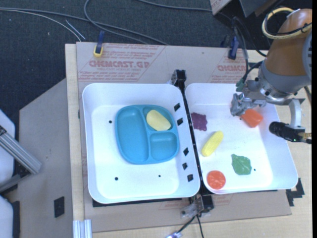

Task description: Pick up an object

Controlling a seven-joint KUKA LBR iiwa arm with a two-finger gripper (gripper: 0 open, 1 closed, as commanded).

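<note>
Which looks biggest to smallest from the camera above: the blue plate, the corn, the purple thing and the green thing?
1. Blue divided plate, by far the largest.
2. Yellow corn cob.
3. Green leafy piece and purple piece look about alike, so I won't rank them. All lie flat in the bins at similar distance from the camera.

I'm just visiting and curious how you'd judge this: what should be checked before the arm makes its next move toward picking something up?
1. Gripper is over the right bin: ok.
2. A target is near: the orange object lies right beside it: ok.
3. Orange object between the fingers: cannot tell.
4. Neighbours stand apart from the target: purple piece, yellow corn, green piece: ok.
5. Red-orange round piece sits at the bin's near rim, awkward to grasp: not ok.
</note>
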